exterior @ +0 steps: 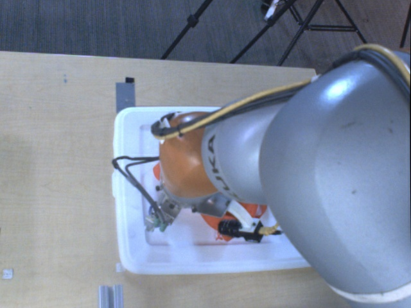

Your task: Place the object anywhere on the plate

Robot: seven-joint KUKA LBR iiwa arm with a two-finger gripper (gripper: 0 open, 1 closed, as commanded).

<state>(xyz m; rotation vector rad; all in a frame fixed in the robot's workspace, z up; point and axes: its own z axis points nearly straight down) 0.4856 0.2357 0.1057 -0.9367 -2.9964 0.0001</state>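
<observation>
The grey arm [321, 172] reaches in from the right and bends steeply down over the shallow white plastic bin [192, 260], its orange band [186, 162] covering the bin's middle. The gripper [157, 219] sits low near the bin's left wall. Whether it is open or closed, or holding anything, cannot be told. The flat orange plate [212, 222] lies in the bin beneath the wrist, with just its edges visible.
</observation>
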